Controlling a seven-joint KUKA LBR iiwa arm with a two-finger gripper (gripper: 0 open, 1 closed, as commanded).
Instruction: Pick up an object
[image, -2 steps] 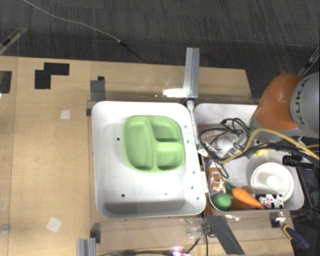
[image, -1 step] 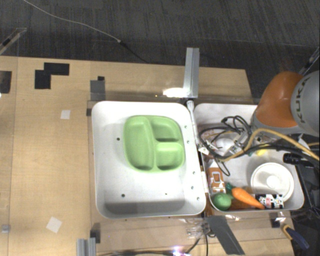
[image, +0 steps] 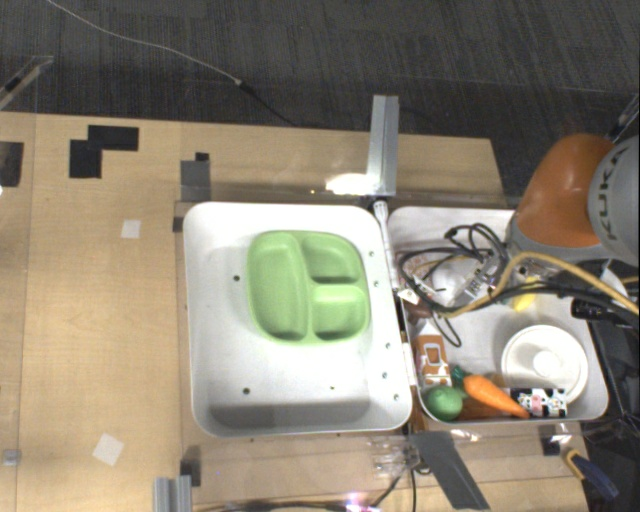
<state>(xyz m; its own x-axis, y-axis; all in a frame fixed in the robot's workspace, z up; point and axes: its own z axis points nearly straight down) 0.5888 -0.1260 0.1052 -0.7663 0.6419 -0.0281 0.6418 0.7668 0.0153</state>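
You're early on: the carrot (image: 492, 393), lime (image: 444, 402) and white bowl (image: 542, 362) all sit in the right bin (image: 598, 402). The arm (image: 580, 195) hangs over it, and I can't tell the claw's state.

Light: bright, from above | Glare: white shine on my bench (image: 345, 184) behind the bins | Shadow: soft grey along the left bin's (image: 215, 300) near wall | Focus: a bit fuzzy, my arm (image: 575, 200) blurry at the edge

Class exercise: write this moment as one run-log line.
arm: over right bin | gripper: low in that bin, fingers unclear | carrot, green ball: lying at near edge | green tray: in left bin
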